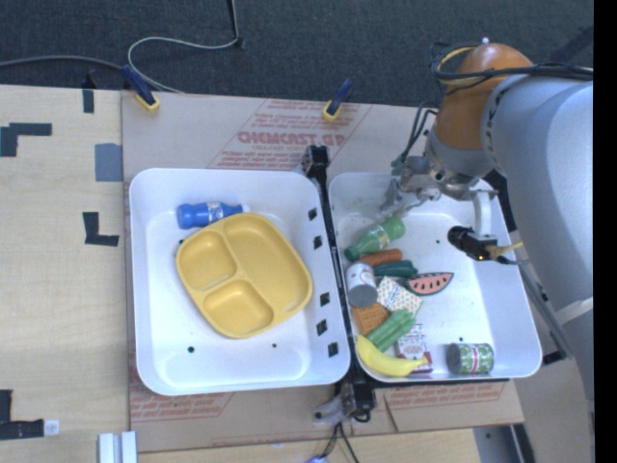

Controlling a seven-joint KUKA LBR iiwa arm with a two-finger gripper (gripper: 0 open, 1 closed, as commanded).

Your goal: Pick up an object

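Two white bins (pixel 145 258) side by side on cardboard-covered bench (pixel 193 133). Gripper (pixel 403 193) over right bin's far-left corner, just beyond green bottle (pixel 378 236); cannot tell its state. Dark carpet (pixel 289 17) beyond bench.

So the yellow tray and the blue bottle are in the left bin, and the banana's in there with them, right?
Not quite. The camera view shows the yellow tray and blue bottle in the left bin, but the banana lies in the right bin.
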